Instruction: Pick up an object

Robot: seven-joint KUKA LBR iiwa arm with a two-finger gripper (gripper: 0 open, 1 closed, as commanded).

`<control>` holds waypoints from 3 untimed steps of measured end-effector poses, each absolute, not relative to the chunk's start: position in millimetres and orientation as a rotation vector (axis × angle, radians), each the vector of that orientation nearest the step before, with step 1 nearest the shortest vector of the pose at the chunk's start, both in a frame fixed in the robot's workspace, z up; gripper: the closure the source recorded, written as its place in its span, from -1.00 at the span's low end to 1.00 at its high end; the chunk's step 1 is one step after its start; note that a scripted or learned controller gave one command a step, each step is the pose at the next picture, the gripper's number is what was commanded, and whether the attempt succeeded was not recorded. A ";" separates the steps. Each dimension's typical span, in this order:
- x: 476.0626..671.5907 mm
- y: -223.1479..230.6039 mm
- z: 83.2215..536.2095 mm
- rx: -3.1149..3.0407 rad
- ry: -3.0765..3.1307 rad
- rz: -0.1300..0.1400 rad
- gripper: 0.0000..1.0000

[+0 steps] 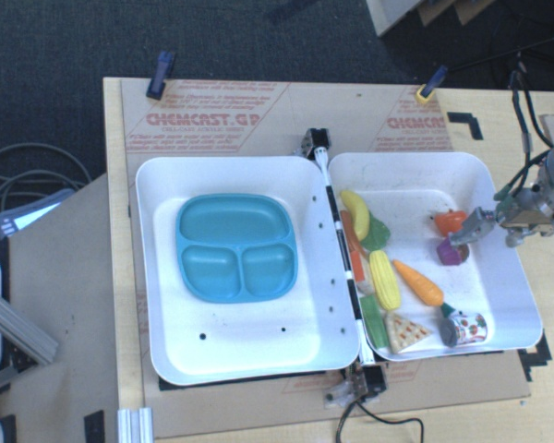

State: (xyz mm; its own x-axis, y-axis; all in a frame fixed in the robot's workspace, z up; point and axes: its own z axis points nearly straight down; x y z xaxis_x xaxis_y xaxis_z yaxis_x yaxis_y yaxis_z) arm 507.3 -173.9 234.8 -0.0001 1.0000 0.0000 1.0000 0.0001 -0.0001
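The pizza slice (pixel 406 331) and a small printed can (pixel 463 327) lie nearest, at the front of the right bin (pixel 526 314). Just behind them sit an orange carrot (pixel 418 282) and a yellow corn cob (pixel 384 279), with a banana (pixel 355 208) and green pieces farther back along the middle wall.

On the far right side, the gripper (pixel 463 232) reaches in low. It sits right by a small purple toy (pixel 451 252) and a red-orange toy (pixel 450 220). I cannot tell if it is open or closed, or if it holds anything.

I think the purple toy is the one to pick. To do it well, the gripper should go straight down over it, close gently, and lift slowly.

The left bin (pixel 157 247) holds a blue tray (pixel 236 246) with three parts.
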 end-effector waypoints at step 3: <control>638.7 -169.2 107.9 -2.205 -2.221 -0.012 -1.00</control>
